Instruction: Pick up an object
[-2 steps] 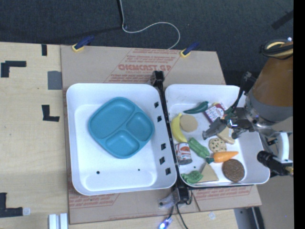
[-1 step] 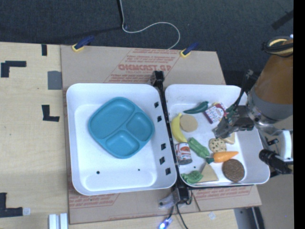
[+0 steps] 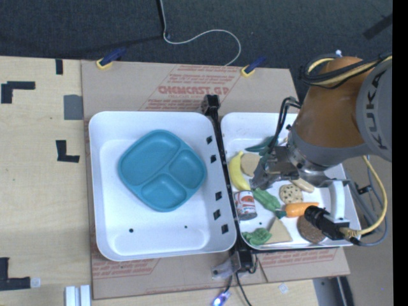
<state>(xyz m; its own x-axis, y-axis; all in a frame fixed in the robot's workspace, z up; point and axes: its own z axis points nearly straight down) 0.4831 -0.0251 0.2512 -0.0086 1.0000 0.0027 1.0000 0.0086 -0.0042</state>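
Note:
The right bin (image 3: 255, 123) holds a pile of toy food: a yellow banana (image 3: 236, 172), a small red-and-white can (image 3: 246, 204), a green leafy piece (image 3: 268, 201), a speckled cookie (image 3: 290, 192), an orange carrot (image 3: 294, 210), a brown round piece (image 3: 310, 231) and a green item (image 3: 257, 237) on a tan wedge (image 3: 278, 232). My gripper (image 3: 266, 173) hangs low over the pile, just right of the banana and above the green leafy piece. Whether anything sits between its fingers is hidden by the wrist.
The left bin (image 3: 105, 190) holds a blue three-compartment plate (image 3: 162, 169). A black divider with clips (image 3: 220, 171) runs between the bins. The bulky arm (image 3: 331, 116) covers the right bin's upper right. A white cable (image 3: 204, 37) lies on the dark floor behind.

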